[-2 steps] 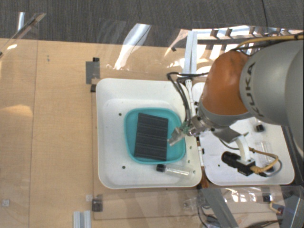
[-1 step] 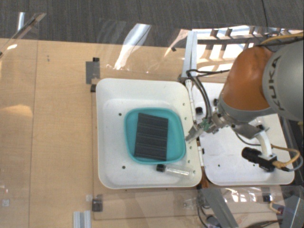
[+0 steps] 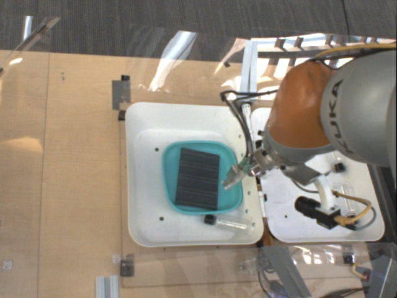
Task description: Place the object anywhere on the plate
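From my seat I read the gripper [image 3: 236, 176] hanging over the right rim of the teal plate [image 3: 170, 160], which sits in the left bin [image 3: 139, 166]; whether it is parted, closed, or carrying anything I cannot tell, since the wrist hides the detail. A dark ribbed slab [image 3: 198, 177] already lies flat on the plate, covering most of its middle, its long axis running roughly from far edge to near edge with a slight tilt, its ribs crossing the short way. If that is the task's thing, I would judge it already placed. It looks stiff, thin and fairly light, and its ridges should give some bite; I would take it across the short width near the middle, though lying flat it offers little edge to get under. Just off the plate's near rim, on the bin floor, lies a small clear tube with a dark cap [image 3: 224, 222], long axis nearly left to right, cap pointing left; it looks light, smooth and liable to roll, so I would pinch it across its middle
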